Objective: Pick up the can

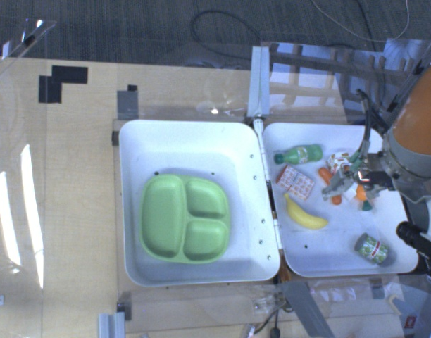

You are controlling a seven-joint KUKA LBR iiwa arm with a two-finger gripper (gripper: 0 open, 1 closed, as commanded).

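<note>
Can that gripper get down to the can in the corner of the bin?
Probably yes: the can lies on its side apart from the banana, nothing covers it, and the gripper hovers in the same right bin.

My arm [418, 129] is a bulky rounded shell, orange where it swells above my wrist and grey in the ring below. Thin black cables run up behind my pincer [351, 177], which is a small dark, boxy piece with pale metal parts. A black rounded fitting [415, 236] sits below it.
</note>
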